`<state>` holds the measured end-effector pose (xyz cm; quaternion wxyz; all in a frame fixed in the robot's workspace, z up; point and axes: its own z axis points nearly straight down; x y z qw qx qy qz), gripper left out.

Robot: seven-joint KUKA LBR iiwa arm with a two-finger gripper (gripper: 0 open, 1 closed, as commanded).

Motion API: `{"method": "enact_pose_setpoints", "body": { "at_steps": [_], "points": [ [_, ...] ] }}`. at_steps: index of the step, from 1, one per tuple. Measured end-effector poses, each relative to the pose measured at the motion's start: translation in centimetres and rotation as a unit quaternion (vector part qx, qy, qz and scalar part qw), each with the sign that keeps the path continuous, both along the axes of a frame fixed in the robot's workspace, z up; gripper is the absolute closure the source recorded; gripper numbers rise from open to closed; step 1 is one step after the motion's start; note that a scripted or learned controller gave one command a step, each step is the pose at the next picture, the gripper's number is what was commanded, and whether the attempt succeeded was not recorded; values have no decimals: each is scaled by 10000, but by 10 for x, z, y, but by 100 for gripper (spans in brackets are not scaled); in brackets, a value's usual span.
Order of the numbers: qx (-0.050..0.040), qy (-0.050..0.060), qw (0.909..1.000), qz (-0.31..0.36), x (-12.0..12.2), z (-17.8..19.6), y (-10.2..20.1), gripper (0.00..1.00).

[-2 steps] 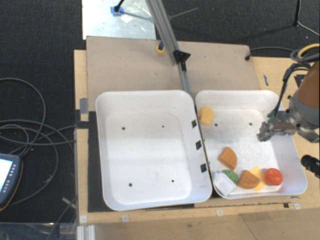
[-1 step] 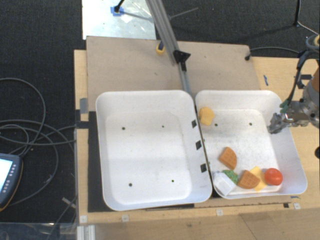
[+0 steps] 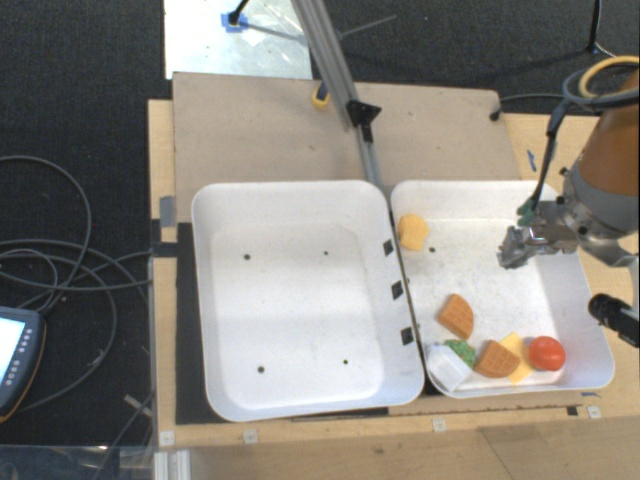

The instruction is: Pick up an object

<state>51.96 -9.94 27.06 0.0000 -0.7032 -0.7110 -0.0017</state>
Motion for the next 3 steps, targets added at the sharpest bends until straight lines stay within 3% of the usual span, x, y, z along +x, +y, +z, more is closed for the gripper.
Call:
{"method": "enact_pose_setpoints", "body": {
  "at_steps": [1, 3],
  "points": [
    [-2, 2, 10000, -1, 5, 0, 52, 100],
    [2, 13, 10000, -1, -11, -32, 154, 100]
  ]
}}
